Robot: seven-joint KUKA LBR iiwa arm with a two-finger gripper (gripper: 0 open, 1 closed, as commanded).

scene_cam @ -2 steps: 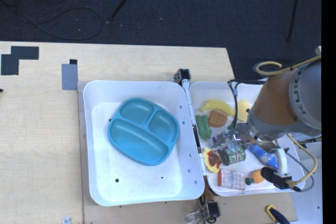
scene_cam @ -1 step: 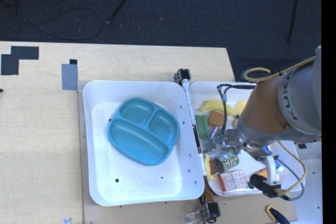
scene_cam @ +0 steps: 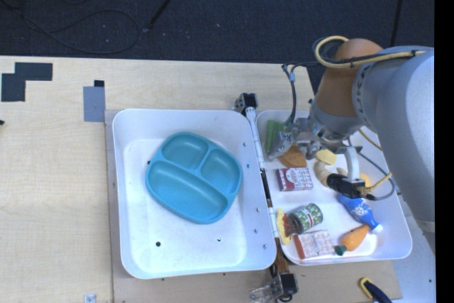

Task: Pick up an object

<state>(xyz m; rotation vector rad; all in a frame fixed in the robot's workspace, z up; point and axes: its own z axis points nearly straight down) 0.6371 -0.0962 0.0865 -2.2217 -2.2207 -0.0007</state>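
pale wood bench under glossy white bins; i see the gripper above a green packet; finger state i cannot tell.

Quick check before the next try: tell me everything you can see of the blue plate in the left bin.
The blue plate is a light blue divided plate, plastic by its look, with rounded corners and three compartments: two smaller ones toward the far side and one long one nearer the camera. It lies flat, right side up, turned at a slant, near the middle of the left bin. Its compartments hold nothing, and only the bin floor touches it.
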